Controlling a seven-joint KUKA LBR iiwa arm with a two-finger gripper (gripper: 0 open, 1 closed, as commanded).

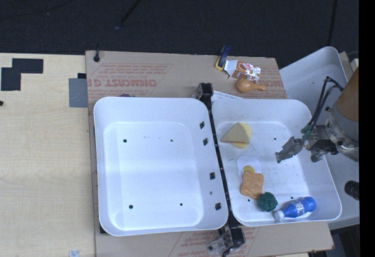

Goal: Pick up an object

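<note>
**Arm over the right bin, nothing in its grip**

The gripper sits at the right side of the frame, over the right edge of the right bin. Its two dark fingers are spread apart with just white bin floor showing between them — no object caught there.

All the loose stuff in the bins is in the right one. A tan wedge with a yellow edge lies near the upper left of that bin, close to the divider. Lower down, about mid-bin, there's an orange toy with a small yellow bit just above it. Right below the orange toy sits a dark green ball, and just beside that to the right lies a blue and white bottle on its side near the bin's bottom edge. All of these are left of and below the fingers, not touching them.

The left bin takes up the middle of the frame.

Behind the bins, on the cardboard sheet at upper centre — an orange pear-shaped toy, a small red and white packet and a blue and yellow clip.
</note>
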